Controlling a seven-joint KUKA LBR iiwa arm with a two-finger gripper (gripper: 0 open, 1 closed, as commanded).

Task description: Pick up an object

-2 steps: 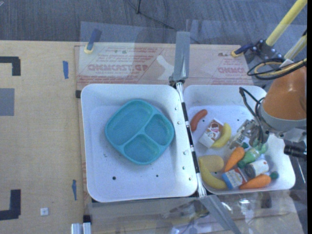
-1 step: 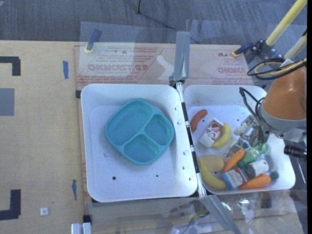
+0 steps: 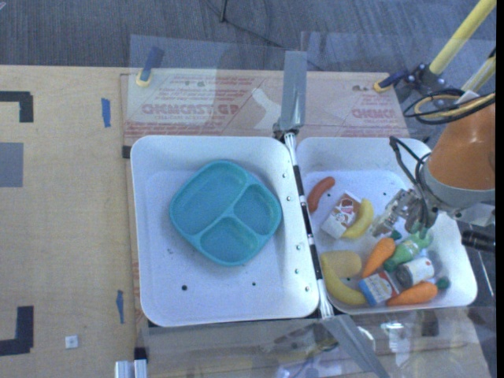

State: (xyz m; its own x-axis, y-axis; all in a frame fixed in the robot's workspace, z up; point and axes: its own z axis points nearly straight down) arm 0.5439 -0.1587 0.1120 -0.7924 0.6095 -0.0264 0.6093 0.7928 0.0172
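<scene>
At the near edge of the right-hand shallow white bin [image 3: 461, 246], small toy foods are heaped: an orange carrot [image 3: 379, 256], a green bottle [image 3: 409, 250], a yellow wedge [image 3: 341, 275]. Just above them the metal two-finger gripper [image 3: 400, 212] is hung, fingers spread and nothing held between them. The approach step is judged under way; a descent and closing are called for next. Farther left, a teal divided plate [image 3: 226, 212] is seen in the other bin.

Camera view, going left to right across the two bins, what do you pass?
Teal divided plate in the left bin → red sausage → small red and white carton → banana → gripper over the right bin.
</scene>
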